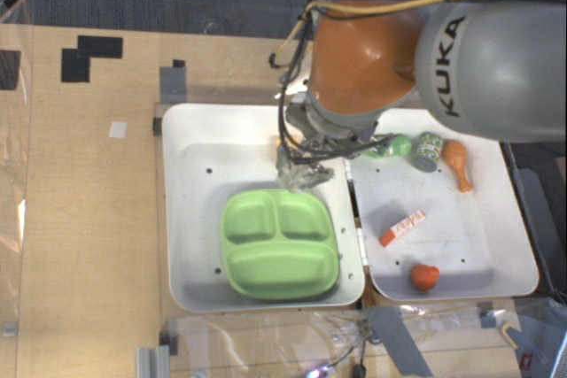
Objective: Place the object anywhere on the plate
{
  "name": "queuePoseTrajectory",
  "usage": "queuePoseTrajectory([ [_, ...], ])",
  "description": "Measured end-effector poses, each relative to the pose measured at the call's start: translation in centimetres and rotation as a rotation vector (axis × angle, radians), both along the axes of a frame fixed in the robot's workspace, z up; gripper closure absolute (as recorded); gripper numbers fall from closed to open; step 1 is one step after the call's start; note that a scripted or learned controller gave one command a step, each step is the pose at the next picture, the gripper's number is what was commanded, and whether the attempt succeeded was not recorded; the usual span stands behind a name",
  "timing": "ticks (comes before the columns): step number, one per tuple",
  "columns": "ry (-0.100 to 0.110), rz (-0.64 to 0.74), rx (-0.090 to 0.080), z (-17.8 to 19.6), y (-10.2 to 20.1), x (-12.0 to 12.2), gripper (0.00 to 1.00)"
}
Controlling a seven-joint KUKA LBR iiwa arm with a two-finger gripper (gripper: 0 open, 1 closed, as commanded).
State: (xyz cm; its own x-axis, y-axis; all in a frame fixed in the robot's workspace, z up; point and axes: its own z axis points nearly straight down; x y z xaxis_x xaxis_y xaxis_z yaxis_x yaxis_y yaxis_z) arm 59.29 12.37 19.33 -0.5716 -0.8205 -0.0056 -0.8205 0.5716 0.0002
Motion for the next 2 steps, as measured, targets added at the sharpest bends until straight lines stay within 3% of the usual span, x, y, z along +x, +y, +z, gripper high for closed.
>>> queuePoseTrajectory([
  [1, 0.000, 0.481, -0.003, -6.1, 0.6, -6.5, 1.00],
  [2, -0.002, 0.536, -0.005, -1.0, -8.3, -8.1, 1.00],
])
